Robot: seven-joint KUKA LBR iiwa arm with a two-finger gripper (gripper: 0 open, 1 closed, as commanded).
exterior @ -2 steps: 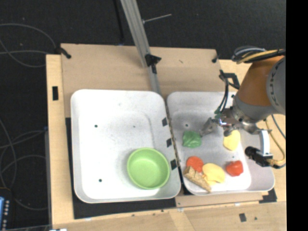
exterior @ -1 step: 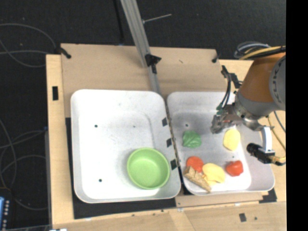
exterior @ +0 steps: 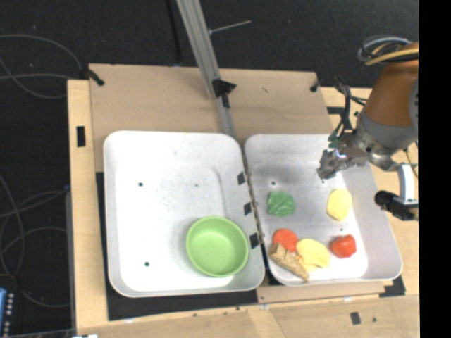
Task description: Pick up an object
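Observation:
The right bin [exterior: 296,153] holds several small objects: a green lumpy piece [exterior: 280,203], a yellow piece [exterior: 339,204], a red piece [exterior: 343,246], an orange-red piece [exterior: 285,238], a second yellow piece [exterior: 313,252] and a tan wedge [exterior: 288,262]. My gripper [exterior: 328,165] hangs over the right bin's upper right part, just above and left of the first yellow piece. Nothing shows between its fingers.
A green bowl [exterior: 217,246] sits in the left bin [exterior: 155,182] near its front right corner. A metal pole [exterior: 201,44] slants up from behind the bins. A dark divider runs between the two bins.

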